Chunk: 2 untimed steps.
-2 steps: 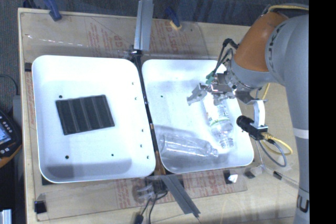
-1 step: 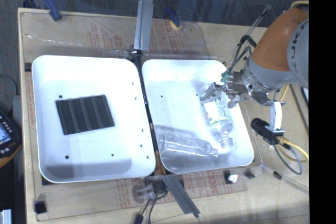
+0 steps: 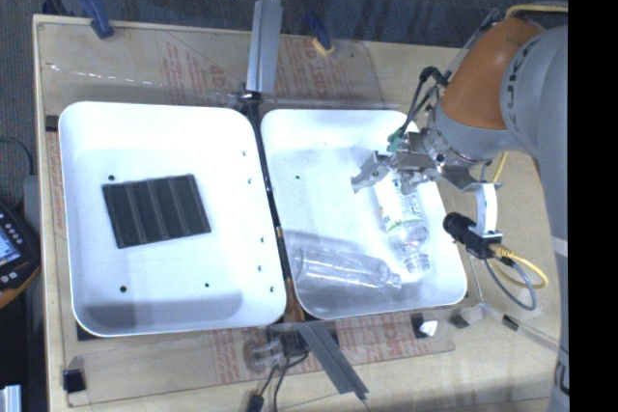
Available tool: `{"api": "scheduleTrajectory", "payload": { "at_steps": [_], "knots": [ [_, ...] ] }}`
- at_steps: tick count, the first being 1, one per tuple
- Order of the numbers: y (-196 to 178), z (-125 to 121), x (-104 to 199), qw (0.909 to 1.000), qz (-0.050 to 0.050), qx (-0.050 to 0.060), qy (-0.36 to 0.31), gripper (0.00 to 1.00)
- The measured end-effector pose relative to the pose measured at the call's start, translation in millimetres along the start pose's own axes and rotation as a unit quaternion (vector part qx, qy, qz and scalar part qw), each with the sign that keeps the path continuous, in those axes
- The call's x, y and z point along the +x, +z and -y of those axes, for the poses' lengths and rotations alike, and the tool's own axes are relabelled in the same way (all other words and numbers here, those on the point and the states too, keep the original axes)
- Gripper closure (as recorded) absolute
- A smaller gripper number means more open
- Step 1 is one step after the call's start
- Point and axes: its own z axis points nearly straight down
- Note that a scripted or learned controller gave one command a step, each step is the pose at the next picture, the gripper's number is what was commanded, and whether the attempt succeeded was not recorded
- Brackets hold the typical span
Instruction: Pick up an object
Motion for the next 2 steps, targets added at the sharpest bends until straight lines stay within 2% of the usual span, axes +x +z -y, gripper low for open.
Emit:
{"api": "scheduleTrajectory", "payload": {
  "at_steps": [1,2],
  "knots": [
    [13.9,-0.3,-1.8,0.9989,0.0,0.0,-0.048,0.0],
    [17.1,4.4,-4.8,0.9981,0.0,0.0,-0.061,0.0]
  ]
}}
